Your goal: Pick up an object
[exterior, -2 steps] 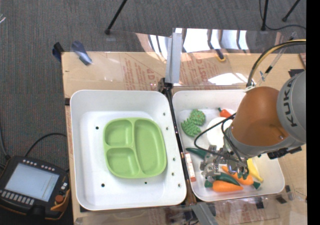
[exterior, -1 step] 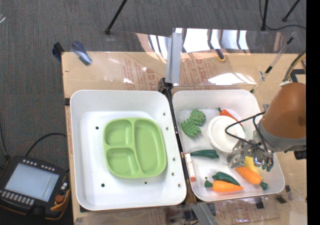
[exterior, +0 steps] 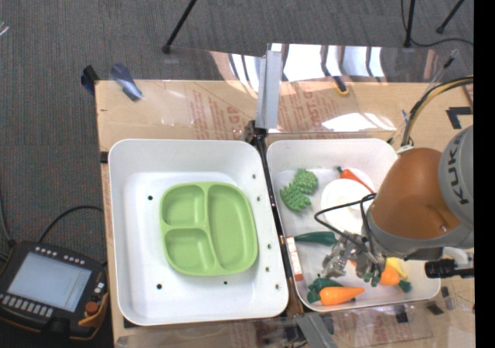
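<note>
Carrot [exterior: 340, 294] lies just below end effector [exterior: 349, 259] (finger state unclear), right bin [exterior: 309, 157] front edge.

A green divided plate [exterior: 208, 228] with three compartments was seen lying flat in the left bin [exterior: 124, 184], near its middle. The bench [exterior: 178, 110] was covered in brown cardboard with red print, and a strip of blue tape [exterior: 126, 81] was stuck near its far left corner. A clear panel [exterior: 363, 64] was set upright behind the bins. A pendant [exterior: 50, 286] with a lit screen was left on the grey carpet [exterior: 77, 6] at lower left. Thin black stand legs [exterior: 189, 6] were seen on the carpet beyond the bench.
</note>
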`<state>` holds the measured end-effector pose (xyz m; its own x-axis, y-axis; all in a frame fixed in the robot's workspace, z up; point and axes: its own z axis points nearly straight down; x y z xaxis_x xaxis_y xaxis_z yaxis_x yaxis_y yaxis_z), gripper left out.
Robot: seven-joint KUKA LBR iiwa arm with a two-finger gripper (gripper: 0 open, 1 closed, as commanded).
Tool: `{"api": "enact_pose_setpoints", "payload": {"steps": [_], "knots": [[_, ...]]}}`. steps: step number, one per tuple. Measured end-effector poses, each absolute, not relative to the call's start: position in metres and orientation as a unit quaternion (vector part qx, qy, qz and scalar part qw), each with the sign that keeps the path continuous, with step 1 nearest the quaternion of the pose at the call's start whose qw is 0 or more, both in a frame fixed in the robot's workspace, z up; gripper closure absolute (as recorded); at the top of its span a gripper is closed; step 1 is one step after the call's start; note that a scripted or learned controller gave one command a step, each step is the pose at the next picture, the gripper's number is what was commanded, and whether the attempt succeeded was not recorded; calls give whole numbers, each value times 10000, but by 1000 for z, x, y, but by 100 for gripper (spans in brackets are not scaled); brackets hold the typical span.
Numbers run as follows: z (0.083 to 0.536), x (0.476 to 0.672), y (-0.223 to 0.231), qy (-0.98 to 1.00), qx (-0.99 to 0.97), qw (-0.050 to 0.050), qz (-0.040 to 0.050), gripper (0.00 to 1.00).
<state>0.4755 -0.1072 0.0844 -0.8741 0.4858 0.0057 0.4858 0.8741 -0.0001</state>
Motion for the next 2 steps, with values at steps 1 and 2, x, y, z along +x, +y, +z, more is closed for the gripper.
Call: {"api": "enact_pose_setpoints", "payload": {"steps": [1,2], "knots": [[85,555,-94,-9371,-3491,22,3,0],[85,634,-85,-9315,-3639,14,3,0]]}}
